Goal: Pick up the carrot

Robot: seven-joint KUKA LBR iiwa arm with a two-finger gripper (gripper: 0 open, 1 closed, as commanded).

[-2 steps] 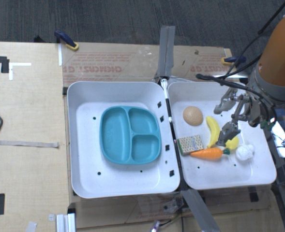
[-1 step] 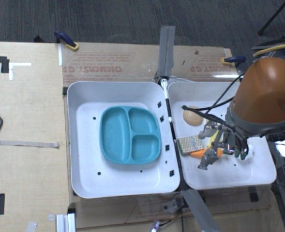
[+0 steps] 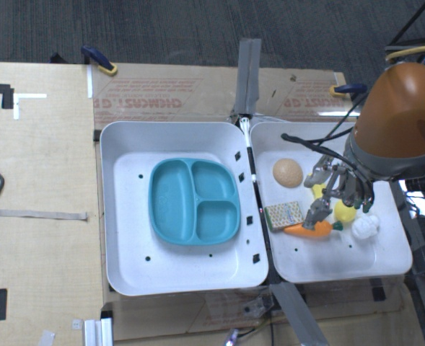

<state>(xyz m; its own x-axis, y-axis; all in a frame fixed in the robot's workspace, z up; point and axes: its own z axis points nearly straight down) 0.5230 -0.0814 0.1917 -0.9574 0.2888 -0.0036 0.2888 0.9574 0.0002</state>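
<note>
Carrot (image 3: 307,229) lies mid right bin (image 3: 385,265), toward its front edge, gripper (image 3: 317,218) directly over its green end, finger state indeterminate; risk: crowding sponge (image 3: 283,214) and yellow toy (image 3: 344,212) deflect the fingers, carrot rolls free.
</note>
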